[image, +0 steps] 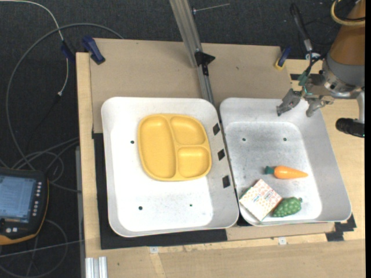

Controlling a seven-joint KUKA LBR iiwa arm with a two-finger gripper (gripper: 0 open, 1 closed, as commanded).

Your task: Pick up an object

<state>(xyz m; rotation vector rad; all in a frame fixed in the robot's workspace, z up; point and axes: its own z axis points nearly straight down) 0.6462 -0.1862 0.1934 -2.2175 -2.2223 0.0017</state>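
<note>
One open, empty pincer [299, 103] hovers over the right bin's [324, 155] far rim; the carrot [288, 172], lying crosswise, sits well nearer the camera.

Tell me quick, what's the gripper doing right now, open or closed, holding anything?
Two-finger gripper: open, fingers spread, holding nothing, over the far edge of the right shallow white bin.

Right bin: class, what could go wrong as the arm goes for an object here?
1. The small box touches the green toy; a grab may nudge both.
2. Both lie against the right bin's near rim, crowding the gripper.
3. The carrot is tapered and might slip.
</note>
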